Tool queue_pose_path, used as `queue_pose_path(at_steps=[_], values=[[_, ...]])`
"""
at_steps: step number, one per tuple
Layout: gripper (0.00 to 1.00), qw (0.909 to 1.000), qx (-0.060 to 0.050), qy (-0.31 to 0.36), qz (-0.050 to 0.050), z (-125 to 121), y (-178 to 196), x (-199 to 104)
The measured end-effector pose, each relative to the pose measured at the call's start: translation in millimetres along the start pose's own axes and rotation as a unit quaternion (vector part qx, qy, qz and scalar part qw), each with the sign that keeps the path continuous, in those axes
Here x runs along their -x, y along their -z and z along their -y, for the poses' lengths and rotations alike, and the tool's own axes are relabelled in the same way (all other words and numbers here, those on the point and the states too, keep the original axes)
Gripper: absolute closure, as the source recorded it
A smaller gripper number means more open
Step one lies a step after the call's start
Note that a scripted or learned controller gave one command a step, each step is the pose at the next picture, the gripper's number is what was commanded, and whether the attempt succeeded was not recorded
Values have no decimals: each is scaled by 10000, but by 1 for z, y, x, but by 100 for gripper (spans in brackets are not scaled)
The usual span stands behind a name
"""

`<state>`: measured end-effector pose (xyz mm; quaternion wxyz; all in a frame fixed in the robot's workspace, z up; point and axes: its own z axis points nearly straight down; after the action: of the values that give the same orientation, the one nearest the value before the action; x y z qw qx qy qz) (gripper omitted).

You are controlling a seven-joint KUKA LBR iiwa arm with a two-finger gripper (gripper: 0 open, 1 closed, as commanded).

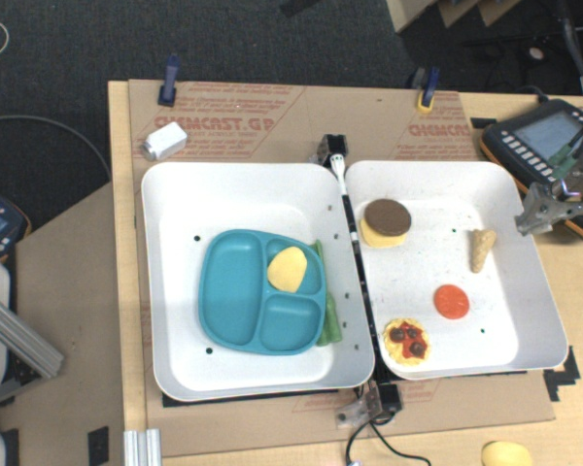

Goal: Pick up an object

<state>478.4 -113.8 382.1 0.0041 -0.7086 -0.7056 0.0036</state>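
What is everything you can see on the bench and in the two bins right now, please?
bins: 2, white, side by side on bench
divided plate: 1, teal, left bin
yellow piece: 1, yellow, on plate's upper right compartment
green item: 1, green, at plate's right edge
burger: 1, brown and tan, right bin, upper left
cone: 1, tan, right bin, right
red disc: 1, red, right bin
pizza piece: 1, yellow and red, right bin, bottom
gripper: 1, grey, right bin's right edge

Tray (235,299) in left bin (170,221), toys right.
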Motion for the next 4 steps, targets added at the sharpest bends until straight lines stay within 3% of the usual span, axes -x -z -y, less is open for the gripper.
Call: queue_pose_path(at_steps=[1, 2, 3, 4], values=[[100, 9999, 108, 83, -8, -1, 75, -105], [100, 9999, 106, 67, -12, 1, 143, -187], [100, 10000, 15, -7, 12, 1, 63, -140], [100, 10000, 17, -22, 8, -11, -41, -45]])
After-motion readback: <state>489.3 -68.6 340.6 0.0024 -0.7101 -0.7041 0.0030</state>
